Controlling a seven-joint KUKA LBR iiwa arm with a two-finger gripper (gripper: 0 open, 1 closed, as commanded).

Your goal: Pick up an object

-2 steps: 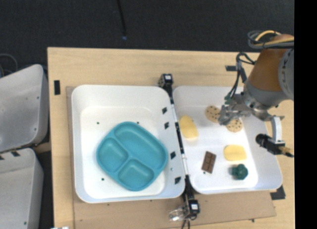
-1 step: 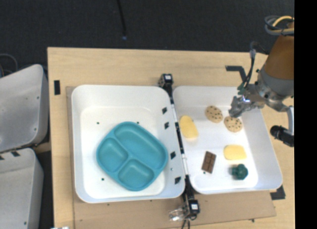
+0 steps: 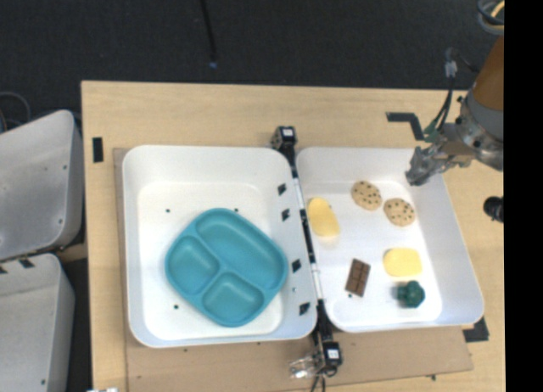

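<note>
The right bin (image 3: 450, 238) holds two chocolate-chip cookies (image 3: 366, 194) (image 3: 399, 210), a pale yellow oval piece (image 3: 322, 219), a yellow block (image 3: 401, 261), a brown chocolate bar (image 3: 358, 277) and a small dark green object (image 3: 411, 294). My gripper (image 3: 422, 167) hangs at the bin's upper right corner, above the rim, up and right of the cookies. Nothing shows between its fingers. The arm enters from the right edge.
The left bin (image 3: 140, 212) holds a teal divided tray (image 3: 225, 266). Black clips (image 3: 284, 137) sit along the seam between the bins. The wooden bench (image 3: 212, 110) extends around both bins, and a white chair (image 3: 34, 187) stands at the left.
</note>
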